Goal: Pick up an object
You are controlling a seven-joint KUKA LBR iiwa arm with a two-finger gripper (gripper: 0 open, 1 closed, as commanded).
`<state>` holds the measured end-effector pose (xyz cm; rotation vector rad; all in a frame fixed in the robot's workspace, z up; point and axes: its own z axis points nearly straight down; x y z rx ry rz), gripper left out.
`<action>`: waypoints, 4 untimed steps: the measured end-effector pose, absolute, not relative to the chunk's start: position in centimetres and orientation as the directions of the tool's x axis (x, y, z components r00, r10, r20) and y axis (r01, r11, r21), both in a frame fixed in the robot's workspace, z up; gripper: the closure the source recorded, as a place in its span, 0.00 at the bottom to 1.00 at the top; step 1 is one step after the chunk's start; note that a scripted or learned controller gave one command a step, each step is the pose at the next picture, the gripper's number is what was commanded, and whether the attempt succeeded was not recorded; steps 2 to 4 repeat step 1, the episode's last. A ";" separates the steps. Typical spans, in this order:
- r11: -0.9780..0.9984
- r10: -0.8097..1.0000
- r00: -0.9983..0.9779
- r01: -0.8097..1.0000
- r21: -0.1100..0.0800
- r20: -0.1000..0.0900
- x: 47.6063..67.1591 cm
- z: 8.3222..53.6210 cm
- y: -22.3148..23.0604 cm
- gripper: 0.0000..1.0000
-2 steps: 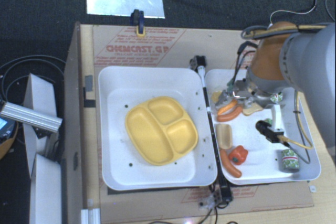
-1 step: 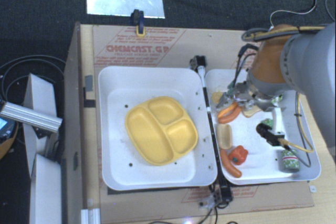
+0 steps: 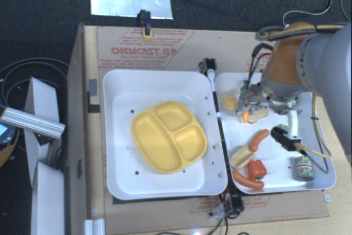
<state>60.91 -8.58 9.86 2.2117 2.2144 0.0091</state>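
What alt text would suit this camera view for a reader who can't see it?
A grey robot arm's end effector hangs low over the right bin, among toy foods: hot dogs, a red pepper, a can. The left bin holds a yellow tray.

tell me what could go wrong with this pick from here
1. The tool is low over a tight cluster: a pale yellow piece and a tan piece lie close together, so it might nudge one or catch both.
2. This spot sits near the divider between the bins, so a pushed item may wedge against that wall.
3. Cables hang by the wrist and could snag.
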 end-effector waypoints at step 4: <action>0.005 1.000 -0.005 1.000 0.004 0.001 57.8 19.1 -4.1 1.00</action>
